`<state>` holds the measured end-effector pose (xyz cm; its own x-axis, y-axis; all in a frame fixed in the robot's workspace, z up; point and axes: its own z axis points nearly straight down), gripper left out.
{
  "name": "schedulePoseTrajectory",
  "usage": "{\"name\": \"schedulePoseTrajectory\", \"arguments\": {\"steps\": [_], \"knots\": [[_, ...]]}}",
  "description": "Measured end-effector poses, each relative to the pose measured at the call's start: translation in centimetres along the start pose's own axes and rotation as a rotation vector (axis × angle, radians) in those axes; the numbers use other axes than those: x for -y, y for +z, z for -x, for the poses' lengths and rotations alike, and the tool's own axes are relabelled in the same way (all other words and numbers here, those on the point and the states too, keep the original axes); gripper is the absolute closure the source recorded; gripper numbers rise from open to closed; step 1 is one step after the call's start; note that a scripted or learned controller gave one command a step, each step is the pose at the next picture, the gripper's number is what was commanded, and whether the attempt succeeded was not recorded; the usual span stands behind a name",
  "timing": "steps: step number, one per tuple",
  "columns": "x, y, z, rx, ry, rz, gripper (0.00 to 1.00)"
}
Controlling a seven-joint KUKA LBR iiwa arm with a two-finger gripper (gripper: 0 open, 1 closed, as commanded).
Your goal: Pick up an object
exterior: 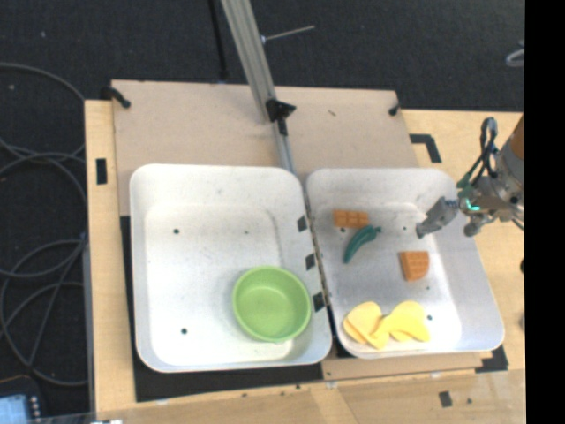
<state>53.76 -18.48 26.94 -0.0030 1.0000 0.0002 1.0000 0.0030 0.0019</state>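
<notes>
The right bin holds an orange ridged block, a dark green pepper-like piece, an orange cube and a yellow crumpled item. In the left bin sits a light green bowl. My gripper hovers over the right bin's right side, above and to the right of the orange cube. Its fingers are spread open and nothing is between them.
A slanted aluminium pole rises from the back of the bench, between the bins. The bins meet at a raised divider. The arm's wrist comes in from the right edge.
</notes>
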Motion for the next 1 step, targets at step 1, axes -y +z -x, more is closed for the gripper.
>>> {"name": "schedulePoseTrajectory", "arguments": {"steps": [1], "knots": [[0.76,6.0,-0.04,0.001,0.003,-0.006,0.0]]}}
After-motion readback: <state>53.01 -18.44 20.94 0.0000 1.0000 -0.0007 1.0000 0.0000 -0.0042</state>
